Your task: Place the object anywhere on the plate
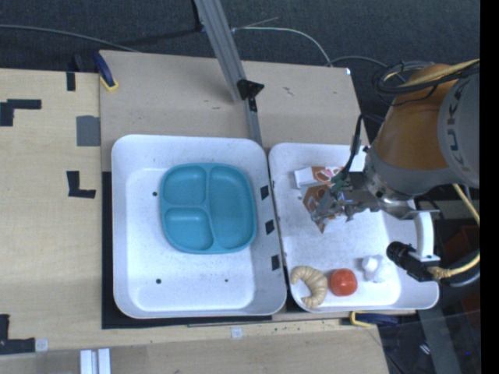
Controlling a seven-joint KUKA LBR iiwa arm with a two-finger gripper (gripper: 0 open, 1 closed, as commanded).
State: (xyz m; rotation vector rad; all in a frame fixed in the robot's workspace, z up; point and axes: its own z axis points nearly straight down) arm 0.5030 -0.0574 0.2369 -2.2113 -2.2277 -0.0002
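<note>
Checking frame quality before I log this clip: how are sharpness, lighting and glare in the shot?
Camera view: soft and low-resolution overall; the end effector and the brown item under it blur together. Lighting is even and diffuse, with faint shadows. No harsh glare on the teal divided plastic plate; the two shallow white bins look bright yet unclipped.

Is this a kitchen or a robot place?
Most likely a robot lab, not a kitchen. A big grey and orange arm reaches over two white bins on a plain wooden bench with tape marks, and the croissant and tomato look like toys for practice.
</note>
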